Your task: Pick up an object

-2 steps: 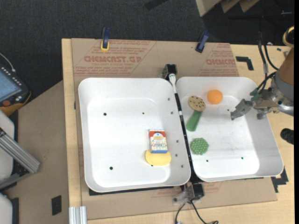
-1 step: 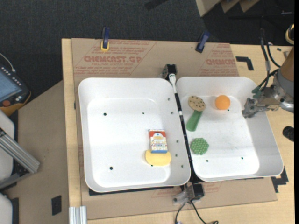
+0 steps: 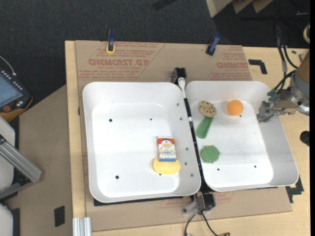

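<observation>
Desk (image 3: 147, 58): we see a cardboard-covered top printed with red lettering, carrying two shallow white bins side by side.
Left bin (image 3: 113, 107): we note a small printed box (image 3: 166, 149) lying near the lower right of its floor, its lower end touching a yellow disc (image 3: 166, 167).
Right bin (image 3: 246, 146): we log four things in its left and upper part.
Arm (image 3: 302, 85): we see it entering from the right edge, wrist low over the right bin's far-right rim.
Tool (image 3: 263, 113): we place it just inside the upper right corner of the right bin; we cannot tell how its jaws stand, and we see nothing between them.
Green handle brush (image 3: 205, 118): lies tilted at the bin's left, round tan head up.
Green textured ball (image 3: 210, 154): just below the brush, well apart from the tool.
Orange ball (image 3: 235, 107): we record it as the nearest thing to the tool, to the tool's left, with bare bin floor between them.
</observation>
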Controlling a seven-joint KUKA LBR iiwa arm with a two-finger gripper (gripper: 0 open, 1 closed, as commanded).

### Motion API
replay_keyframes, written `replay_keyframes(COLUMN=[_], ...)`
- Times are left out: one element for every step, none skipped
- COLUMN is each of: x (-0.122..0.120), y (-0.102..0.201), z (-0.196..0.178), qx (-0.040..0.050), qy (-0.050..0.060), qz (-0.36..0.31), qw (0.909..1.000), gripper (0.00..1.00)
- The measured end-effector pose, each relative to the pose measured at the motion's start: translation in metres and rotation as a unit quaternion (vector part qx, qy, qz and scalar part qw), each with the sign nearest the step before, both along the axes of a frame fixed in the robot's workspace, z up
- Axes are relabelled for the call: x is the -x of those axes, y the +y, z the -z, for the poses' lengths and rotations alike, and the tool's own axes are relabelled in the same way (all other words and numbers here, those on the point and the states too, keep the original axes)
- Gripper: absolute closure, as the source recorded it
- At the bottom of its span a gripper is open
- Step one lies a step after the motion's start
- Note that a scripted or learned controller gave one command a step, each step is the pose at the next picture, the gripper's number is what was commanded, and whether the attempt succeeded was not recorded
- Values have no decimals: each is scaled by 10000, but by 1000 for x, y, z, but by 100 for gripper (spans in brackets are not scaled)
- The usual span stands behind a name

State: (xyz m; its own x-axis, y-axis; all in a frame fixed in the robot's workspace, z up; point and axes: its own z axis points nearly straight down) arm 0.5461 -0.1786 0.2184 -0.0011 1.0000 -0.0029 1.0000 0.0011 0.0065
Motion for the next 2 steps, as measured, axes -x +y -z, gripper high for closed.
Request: replay_keyframes(x=[54,67], y=[-12,17], z=[-115,-81], qx=[12,-23], qy=[-28,49], qz=[20,-3], qw=[10000,10000], gripper=[100,100])
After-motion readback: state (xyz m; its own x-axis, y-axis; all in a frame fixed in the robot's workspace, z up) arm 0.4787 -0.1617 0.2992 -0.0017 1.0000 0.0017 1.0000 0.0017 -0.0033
